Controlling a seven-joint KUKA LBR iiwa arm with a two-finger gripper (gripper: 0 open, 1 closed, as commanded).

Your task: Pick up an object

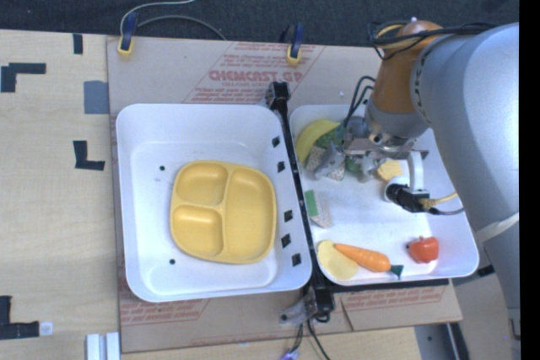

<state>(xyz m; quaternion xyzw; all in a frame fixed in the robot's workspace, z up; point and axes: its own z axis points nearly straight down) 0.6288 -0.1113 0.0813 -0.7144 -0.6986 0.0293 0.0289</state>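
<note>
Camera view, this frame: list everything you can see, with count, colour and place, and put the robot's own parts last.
Bins: two, white, side by side on the bench.
Divided plate: one, yellow, middle of the left bin.
Carrot: one, orange with a green tip, near edge of the right bin.
Pale disc: one, pale yellow, under the carrot's thick end.
Red piece: one, red, near right corner of the right bin.
Yellow object: one, yellow, far left of the right bin.
Green strip: one, green, left wall of the right bin.
Clamps: two, blue and yellow, far edge of the cardboard.
Arm: one, grey with orange band, from the right.
Hand: one, low over the right bin's far items.
</note>
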